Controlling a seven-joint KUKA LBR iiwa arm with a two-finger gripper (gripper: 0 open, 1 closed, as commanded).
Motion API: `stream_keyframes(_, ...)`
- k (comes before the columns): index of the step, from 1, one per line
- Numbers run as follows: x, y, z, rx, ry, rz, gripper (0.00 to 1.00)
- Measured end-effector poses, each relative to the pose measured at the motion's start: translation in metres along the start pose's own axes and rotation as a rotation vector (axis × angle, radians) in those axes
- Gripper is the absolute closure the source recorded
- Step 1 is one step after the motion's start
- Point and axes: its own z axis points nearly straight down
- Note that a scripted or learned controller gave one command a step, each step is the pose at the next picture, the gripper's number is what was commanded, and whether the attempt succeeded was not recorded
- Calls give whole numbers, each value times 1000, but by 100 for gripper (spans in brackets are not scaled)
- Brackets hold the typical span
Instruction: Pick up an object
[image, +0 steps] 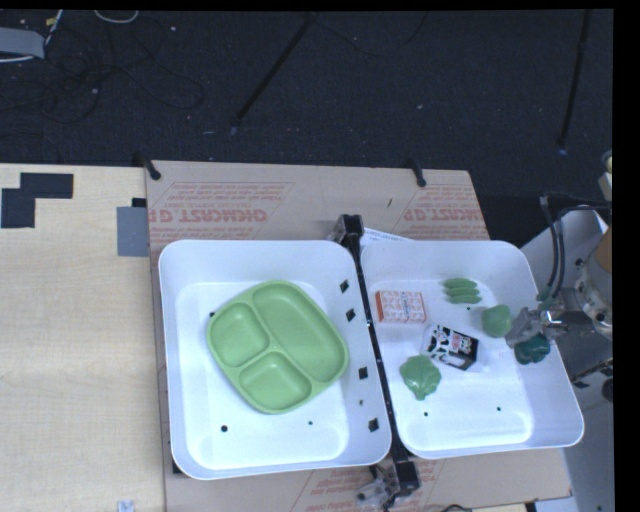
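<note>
Five small objects lie loose in the right white bin (500, 425): a red-and-white printed packet (400, 306) near the divider, a ribbed green piece (461, 290) behind it, a pale green lump (497, 320), a black-and-white carton (452, 346) and a leafy green toy (420, 376) in front. The gripper (530, 338) hangs at the bin's right rim, just beside the pale lump; whether it is open or closed cannot be told. A light green three-compartment plastic plate (277, 345) sits in the left white bin (200, 440) on the table (70, 350).
</note>
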Motion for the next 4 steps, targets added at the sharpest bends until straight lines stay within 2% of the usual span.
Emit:
stream_keyframes(1,3,-1,-63,0,0,-1,100)
stream_keyframes(2,49,1,-49,7,4,-2,100)
stream_keyframes(3,104,15,-43,7,4,-3,100)
stream_keyframes(4,166,13,-36,8,4,-3,100)
